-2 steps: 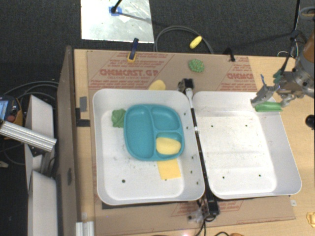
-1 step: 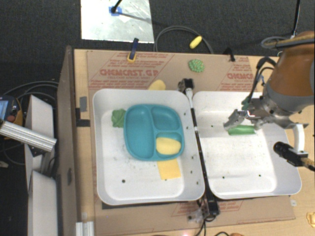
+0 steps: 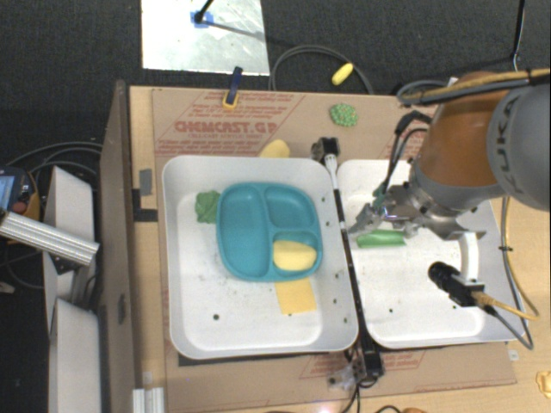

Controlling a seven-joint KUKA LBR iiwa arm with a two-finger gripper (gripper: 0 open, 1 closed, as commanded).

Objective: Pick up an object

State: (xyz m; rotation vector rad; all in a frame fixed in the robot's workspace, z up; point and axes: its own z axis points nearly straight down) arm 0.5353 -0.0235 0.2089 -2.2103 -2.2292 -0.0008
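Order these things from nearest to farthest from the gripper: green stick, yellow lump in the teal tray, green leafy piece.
From the gripper:
1. Green stick, right bin, just below it.
2. Yellow lump, in the teal tray, left bin.
3. Green leafy piece, tray's far left.

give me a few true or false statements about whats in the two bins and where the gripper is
1. The teal divided plate lies in the left bin. True.
2. A yellow oval piece sits in one compartment of the plate. True.
3. The green stick-shaped object lies in the left bin. False: it lies in the right bin, near the divider between the bins.
4. The gripper hangs over the left bin's far left corner. False: it is over the right bin, close above the green stick-shaped object.
5. A flat yellow square lies on the left bin's floor beside the plate. True.
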